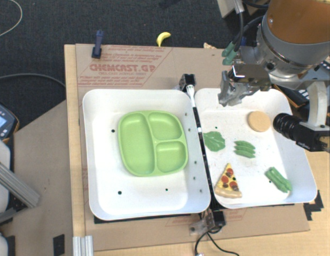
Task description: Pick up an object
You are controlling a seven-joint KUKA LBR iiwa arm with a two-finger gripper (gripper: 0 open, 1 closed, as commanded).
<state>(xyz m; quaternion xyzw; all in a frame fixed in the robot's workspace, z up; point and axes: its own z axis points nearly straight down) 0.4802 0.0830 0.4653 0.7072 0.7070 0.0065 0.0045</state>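
My gripper (229, 98) hangs over the far left corner of the right bin (298, 196), with nothing visible between its fingers. In that bin lie a round tan cookie (259, 121), a green leaf (213, 141), a green bean pod (244, 149), a second green pod (278, 180) and a toy pizza slice (228, 182). The cookie is just right of the gripper and a little nearer the camera. The leaf lies below the gripper toward the front.
The left bin (101, 159) holds a green divided plate (153, 142). A black divider strip (198, 137) runs between the bins. On the cardboard behind the bins sit a blue clip (97, 44) and a yellow banana toy (163, 37).
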